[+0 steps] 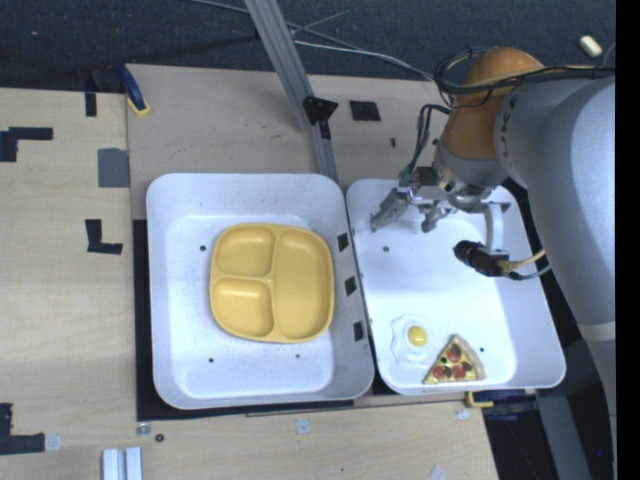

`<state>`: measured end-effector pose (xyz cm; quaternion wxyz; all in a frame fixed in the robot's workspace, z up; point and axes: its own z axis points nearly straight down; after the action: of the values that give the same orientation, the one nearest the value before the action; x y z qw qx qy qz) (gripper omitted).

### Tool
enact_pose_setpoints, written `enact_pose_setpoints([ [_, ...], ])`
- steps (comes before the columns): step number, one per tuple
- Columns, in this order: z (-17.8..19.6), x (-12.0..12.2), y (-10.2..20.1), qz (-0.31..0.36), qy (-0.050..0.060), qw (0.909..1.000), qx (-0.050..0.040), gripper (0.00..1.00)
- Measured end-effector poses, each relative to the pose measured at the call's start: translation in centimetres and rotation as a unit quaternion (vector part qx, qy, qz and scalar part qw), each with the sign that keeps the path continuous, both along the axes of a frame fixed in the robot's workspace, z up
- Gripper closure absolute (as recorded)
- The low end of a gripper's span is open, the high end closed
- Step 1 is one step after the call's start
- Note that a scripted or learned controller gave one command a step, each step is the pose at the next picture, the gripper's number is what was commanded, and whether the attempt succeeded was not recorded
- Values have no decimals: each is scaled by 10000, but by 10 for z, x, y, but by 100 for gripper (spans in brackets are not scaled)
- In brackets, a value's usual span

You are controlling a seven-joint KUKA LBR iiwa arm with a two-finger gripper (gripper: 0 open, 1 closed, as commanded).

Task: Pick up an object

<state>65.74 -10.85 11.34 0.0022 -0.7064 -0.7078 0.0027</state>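
Wooden table, pale, carrying two shallow white bins side by side. Grey arm with orange band, entering from the right of the view and bent over the far end of the right bin. Left bin: one yellow divided plate, three compartments, lying flat near the middle. Right bin: two small toy foods at the near end, just beside each other, a fried egg and a pizza slice, the slice's point aimed roughly at the far right, its crust toward the near edge. Claw: low over the far left part of the right bin, fingers apparently parted with nothing between them, though the view is too coarse here to be sure. Key relation: both toys lie well apart from the claw, toward the near end of the same bin, the egg closer and almost straight down the bin from it. Judgement: no object yet secured; the egg looks the shorter reach, though flat and likely hard to grip; the plate lies across the divider.
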Motion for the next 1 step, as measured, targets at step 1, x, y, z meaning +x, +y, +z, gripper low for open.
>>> enact_pose_setpoints([
  [1, -29, 0, 1, 4, -33, 10000, -9, 0],
])
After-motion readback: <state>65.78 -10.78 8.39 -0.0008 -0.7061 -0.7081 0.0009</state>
